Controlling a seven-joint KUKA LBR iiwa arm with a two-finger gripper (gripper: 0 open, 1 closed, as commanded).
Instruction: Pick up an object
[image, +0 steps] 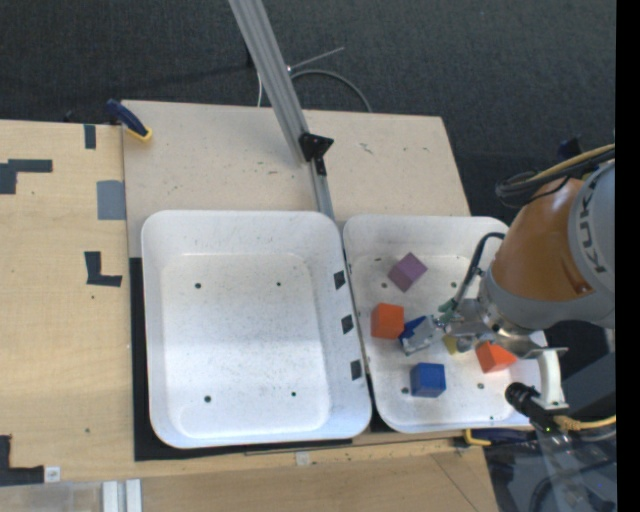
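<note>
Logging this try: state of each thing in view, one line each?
gripper: low in the right bin, fingers unclear
right bin: holds all the blocks
purple block: loose, tilted
orange block: flat, loose
blue block: flat, loose
red-orange block: beside the arm
left bin: flat on bench

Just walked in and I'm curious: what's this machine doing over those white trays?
A robot arm reaches into the right bin, its gripper low among small blocks: purple, orange, blue and another orange. It is trying to pick one up; whether it holds anything is unclear. The left bin sits alongside.
</note>
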